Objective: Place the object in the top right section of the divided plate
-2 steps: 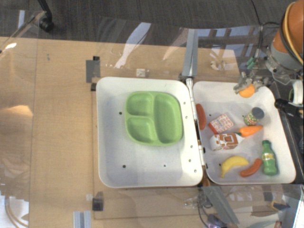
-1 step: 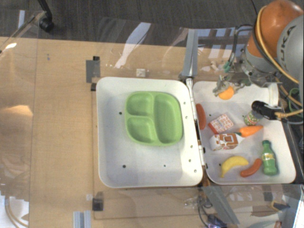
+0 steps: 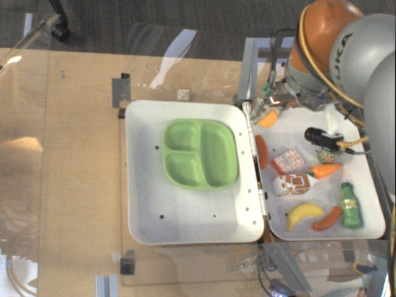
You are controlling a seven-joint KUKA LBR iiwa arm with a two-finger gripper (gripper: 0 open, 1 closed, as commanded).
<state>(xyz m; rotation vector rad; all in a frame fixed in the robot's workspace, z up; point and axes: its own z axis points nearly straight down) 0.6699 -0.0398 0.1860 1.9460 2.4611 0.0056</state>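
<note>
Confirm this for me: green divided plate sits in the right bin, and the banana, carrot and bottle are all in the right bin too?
Not quite. The camera view shows the green divided plate in the left bin, not the right one. The rest holds: the banana, carrot and bottle all lie in the right bin.

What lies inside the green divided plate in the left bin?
The green plate sits in the left bin with three bare sections; nothing lies in them. The toy food, such as the banana and carrot, lies in the right bin. What is under the plate is covered.
</note>
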